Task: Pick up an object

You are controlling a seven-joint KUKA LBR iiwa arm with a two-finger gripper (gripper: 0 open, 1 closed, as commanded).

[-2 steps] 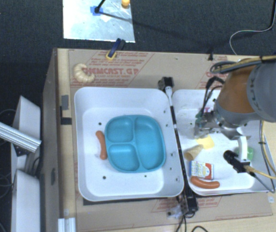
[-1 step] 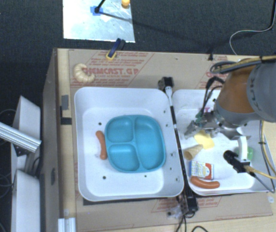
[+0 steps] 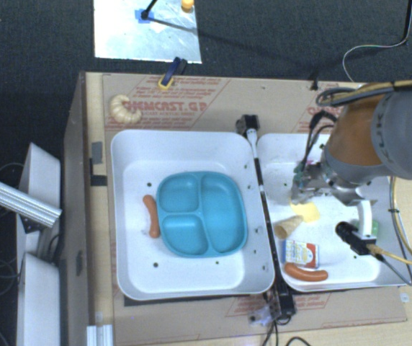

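Note:
In the right bin [image 3: 278, 150] lie a yellow cheese slice [image 3: 307, 213], a tan cone-shaped piece [image 3: 287, 226], a small red and white carton [image 3: 301, 251] and a hot dog sausage [image 3: 306, 272] near the front wall. My gripper [image 3: 301, 187] hangs low over the bin's left middle, just behind the cheese slice. The wrist hides its fingertips. The left bin [image 3: 130, 157] holds a blue divided plate [image 3: 200, 213] and another sausage [image 3: 151, 215] beside the plate's left edge.
The grey arm with its orange band [image 3: 354, 139] covers the back right of the right bin. A black divider rail [image 3: 261, 193] runs between the bins. A pale curled toy [image 3: 123, 107] lies on the cardboard behind the left bin.

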